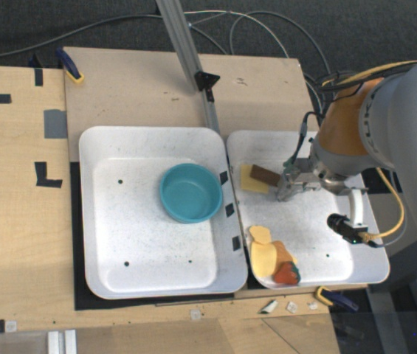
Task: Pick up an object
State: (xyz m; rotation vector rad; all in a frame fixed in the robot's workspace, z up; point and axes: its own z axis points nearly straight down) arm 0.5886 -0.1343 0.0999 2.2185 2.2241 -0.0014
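Hand low in right bin beside brown block

place: robotics lab | evidence: taped bench, loose cables, two white bins

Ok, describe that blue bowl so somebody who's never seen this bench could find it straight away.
Find the left bin of the two white bins. The blue bowl sits toward its right side, near the divide between bins. It is round, teal-blue and open-topped, unlike the yellow and brown pieces in the right bin.

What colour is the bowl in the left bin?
Teal blue, the bowl, plain in the camera view.
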